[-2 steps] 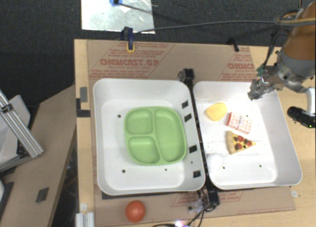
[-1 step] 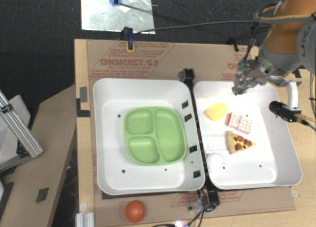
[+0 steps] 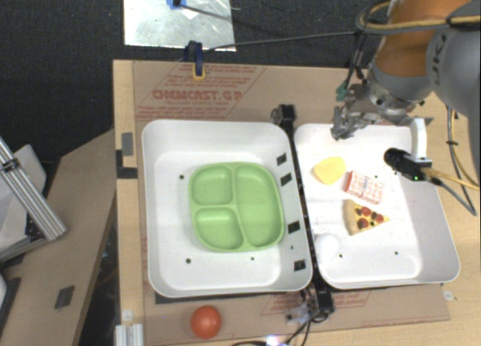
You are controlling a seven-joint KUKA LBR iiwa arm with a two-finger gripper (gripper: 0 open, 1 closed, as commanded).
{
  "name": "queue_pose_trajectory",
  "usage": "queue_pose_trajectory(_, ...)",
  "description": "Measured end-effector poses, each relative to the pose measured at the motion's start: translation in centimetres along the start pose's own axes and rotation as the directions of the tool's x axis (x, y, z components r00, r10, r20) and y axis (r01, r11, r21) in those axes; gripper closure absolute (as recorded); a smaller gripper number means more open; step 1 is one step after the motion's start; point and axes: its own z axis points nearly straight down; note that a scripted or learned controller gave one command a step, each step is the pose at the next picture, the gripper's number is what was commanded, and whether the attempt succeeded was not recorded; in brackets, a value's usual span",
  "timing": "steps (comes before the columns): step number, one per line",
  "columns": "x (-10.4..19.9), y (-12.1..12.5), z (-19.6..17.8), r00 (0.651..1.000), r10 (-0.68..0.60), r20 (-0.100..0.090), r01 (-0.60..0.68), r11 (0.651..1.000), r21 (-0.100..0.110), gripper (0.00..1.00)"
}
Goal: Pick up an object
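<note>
patience over the right bin looks wise: the sensible move, i judge, is to settle on one target, come straight down over its middle and close only once the tips straddle it. gripper hangs at the bin's far rim, near its left corner, nothing between its tips; how they stand i cannot tell. yellow piece lies nearest, just inside the bin, below and slightly left of the gripper, apart from it. red-and-white packet sits just right of the yellow piece, and pizza slice lies nearer the bin's front, beside the packet.
</note>
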Motion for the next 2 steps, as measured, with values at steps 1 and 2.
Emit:
queue_pose_trajectory(1,6.0,-0.4,-0.5,1.000,0.000,0.000,0.000,1.000,0.001,1.00)
queue_pose_trajectory(2,12.2,-0.6,-0.6,1.000,-0.001,-0.001,0.001,1.000,0.001,1.00)
